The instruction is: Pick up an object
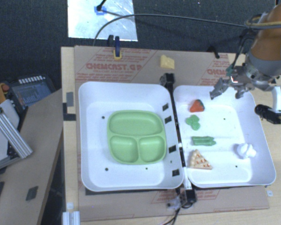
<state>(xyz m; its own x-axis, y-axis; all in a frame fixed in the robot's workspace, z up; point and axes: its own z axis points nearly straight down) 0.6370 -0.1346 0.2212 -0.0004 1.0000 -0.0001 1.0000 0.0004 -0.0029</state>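
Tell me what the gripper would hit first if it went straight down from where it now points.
Probably bare floor of the right bin, near its back edge. The gripper sits right of the red piece, so it likely misses it; depth is unclear.

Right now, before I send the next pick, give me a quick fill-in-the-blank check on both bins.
1. The green divided plate lies in the ____ bin.
2. The pizza slice lies in the ____ bin.
3. The plate has ____ compartments.
4. The gripper hangs over the right bin's ____ edge.

Missing: left; right; three; far
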